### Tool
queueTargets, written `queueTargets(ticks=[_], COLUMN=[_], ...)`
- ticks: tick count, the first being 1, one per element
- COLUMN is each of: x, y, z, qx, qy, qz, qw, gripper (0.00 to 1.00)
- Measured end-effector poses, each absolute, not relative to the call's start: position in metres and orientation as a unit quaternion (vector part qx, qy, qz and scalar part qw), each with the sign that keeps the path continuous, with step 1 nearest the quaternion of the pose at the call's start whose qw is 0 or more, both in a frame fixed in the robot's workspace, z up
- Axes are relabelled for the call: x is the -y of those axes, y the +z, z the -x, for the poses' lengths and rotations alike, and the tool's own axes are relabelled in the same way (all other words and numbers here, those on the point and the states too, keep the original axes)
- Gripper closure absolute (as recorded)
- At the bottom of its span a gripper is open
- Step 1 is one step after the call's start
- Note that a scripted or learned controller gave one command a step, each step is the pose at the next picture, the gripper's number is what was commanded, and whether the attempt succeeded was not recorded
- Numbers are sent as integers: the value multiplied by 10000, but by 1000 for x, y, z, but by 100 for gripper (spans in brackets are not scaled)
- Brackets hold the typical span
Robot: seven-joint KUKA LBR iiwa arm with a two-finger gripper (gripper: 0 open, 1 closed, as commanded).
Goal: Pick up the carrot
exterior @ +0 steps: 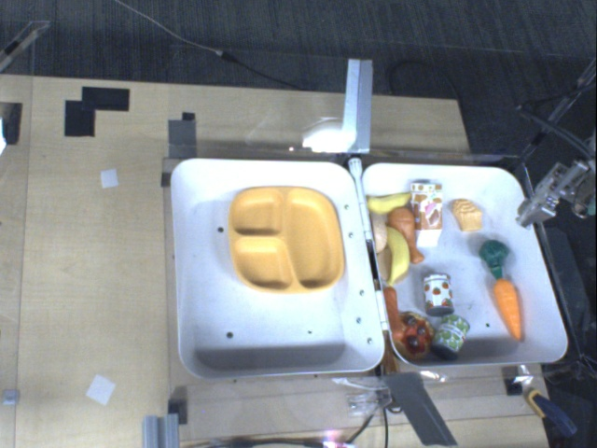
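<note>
A smooth yellow compartment plate (284, 238) with rounded corners is seen in the left bin (201, 278), with bare white floor all around it. Along the left wall of the right bin (550, 339) bananas (395, 250), a small carton (426, 204) and a patterned can (437, 293) are crowded together. The carrot (507, 307) (tapered, orange, matte) is laid near the right wall, just below a green broccoli piece (494, 256), with open floor to its left. The pincer (550, 194) is held at the right rim, well apart from the carrot; whether it is open or closed cannot be told.
</note>
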State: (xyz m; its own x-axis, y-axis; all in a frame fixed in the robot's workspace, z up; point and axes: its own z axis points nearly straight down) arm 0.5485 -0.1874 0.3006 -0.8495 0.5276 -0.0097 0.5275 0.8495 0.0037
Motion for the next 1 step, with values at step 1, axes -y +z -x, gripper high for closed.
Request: queueTargets(ticks=[1], x=[178], y=[290], z=[-489], qx=[-9799], qy=[-3], qz=[-1995], qw=[44], gripper=[100])
